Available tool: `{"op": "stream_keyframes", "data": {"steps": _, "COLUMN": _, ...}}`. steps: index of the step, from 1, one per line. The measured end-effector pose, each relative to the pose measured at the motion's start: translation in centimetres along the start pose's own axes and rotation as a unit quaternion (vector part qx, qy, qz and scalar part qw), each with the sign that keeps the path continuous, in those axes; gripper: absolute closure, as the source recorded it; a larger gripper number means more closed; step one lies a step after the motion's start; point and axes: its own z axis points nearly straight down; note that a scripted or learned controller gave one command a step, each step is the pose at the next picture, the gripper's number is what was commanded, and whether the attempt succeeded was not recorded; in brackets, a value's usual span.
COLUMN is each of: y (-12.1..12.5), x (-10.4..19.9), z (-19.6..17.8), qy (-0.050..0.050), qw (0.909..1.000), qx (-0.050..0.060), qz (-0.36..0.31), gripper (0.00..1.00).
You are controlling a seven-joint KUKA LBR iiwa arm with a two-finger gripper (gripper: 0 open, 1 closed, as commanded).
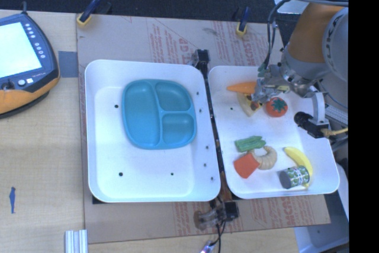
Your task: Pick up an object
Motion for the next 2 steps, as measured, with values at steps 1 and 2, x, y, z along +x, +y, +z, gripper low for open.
{"op": "stream_keyframes", "data": {"steps": 1, "y": 0.0, "x": 0.0, "z": 0.0, "qy": 0.0, "qw": 1.0, "qx": 0.0, "qz": 0.0, "gripper": 0.0}}
{"op": "stream_keyframes", "data": {"steps": 2, "y": 3.3, "x": -4.8, "z": 5.0, "qy": 0.004, "qw": 1.0, "qx": 0.001, "qz": 0.001, "gripper": 0.0}}
